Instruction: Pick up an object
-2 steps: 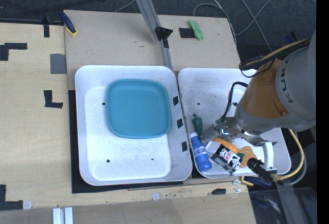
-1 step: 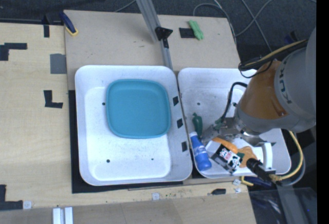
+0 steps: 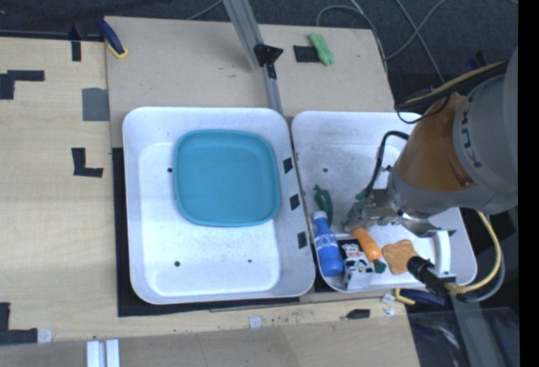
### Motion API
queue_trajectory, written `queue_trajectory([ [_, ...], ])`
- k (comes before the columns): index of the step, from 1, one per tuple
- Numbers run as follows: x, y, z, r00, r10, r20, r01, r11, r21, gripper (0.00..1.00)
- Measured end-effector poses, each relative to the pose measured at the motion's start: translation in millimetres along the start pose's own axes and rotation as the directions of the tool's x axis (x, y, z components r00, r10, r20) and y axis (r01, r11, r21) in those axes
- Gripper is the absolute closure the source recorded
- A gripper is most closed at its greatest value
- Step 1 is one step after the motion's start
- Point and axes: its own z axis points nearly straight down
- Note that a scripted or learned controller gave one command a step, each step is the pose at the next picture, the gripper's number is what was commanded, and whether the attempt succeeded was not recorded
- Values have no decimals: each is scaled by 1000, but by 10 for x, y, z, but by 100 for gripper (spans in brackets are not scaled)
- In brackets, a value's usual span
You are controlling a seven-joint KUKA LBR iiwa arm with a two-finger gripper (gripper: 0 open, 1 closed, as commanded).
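We judge this to be the approach step: the grey arm with its orange band [image 3: 434,156] is lowered into the right-hand shallow white bin [image 3: 337,138], and its claw [image 3: 368,207] hangs just above the clutter at the bin's six o'clock side. We cannot tell whether the claw is released or clenched, and we see nothing held in it.

The likeliest target, in our judgement, is the small orange carrot-shaped piece [image 3: 365,242], lying just below the claw. Its long axis runs from about eleven o'clock to five o'clock.

Just beside it, toward nine o'clock, lies a blue plastic bottle with a white cap [image 3: 325,244], long axis close to twelve-to-six, cap toward twelve. A lumpy orange toy [image 3: 399,257] sits toward four o'clock of the carrot piece.

The left-hand white bin [image 3: 147,188] holds a square teal plate [image 3: 226,178].

The next move calls for a short descent, with the claw set across the carrot piece's narrow width and kept off the bottle.
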Motion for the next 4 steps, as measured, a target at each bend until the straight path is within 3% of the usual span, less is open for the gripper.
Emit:
queue_trajectory([
  [3,57,68,-1432,1000,-2,-2,2,1000,0,100],
  [4,528,261,-1393,1000,-5,-3,5,1000,4,100],
])
